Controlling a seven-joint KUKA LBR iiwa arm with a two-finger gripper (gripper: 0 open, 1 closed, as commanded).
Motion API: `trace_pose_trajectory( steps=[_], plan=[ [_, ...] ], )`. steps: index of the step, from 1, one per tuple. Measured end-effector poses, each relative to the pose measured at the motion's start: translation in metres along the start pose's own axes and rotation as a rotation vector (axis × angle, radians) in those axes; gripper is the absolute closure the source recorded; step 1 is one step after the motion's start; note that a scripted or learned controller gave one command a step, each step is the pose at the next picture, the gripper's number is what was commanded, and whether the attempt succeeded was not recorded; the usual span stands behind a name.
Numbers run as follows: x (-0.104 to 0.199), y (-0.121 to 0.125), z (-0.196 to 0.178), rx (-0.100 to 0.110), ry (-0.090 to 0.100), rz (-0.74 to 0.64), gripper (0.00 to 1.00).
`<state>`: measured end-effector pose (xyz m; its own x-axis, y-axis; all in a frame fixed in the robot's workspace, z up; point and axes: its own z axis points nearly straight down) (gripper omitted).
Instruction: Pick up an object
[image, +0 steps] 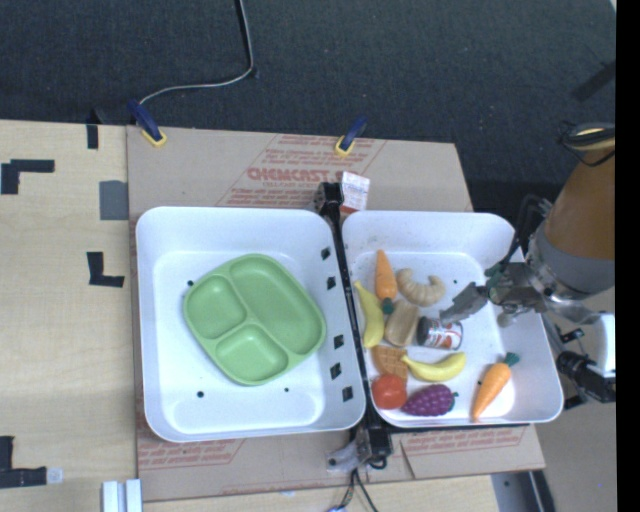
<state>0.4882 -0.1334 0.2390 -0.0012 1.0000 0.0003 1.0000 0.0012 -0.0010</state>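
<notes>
Here, the left bin holds one green plate with three sections, and the right bin holds two carrots, two bananas, one croissant, one tomato, one grape bunch, one orange wedge, one tan block and one small can. The gripper hangs over the right bin just above the can, its fingers spread apart with nothing between them
</notes>
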Motion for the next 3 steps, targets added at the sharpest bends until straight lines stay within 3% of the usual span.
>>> trace_pose_trajectory(
  steps=[1,2,3],
  plan=[
    [0.036,0.054,0.081,0.002,0.001,-0.001,0.00],
    [0.039,0.076,0.144,0.003,0.001,0.000,0.00],
    [0.036,0.141,0.153,-0.004,-0.001,0.000,0.00]
  ],
)
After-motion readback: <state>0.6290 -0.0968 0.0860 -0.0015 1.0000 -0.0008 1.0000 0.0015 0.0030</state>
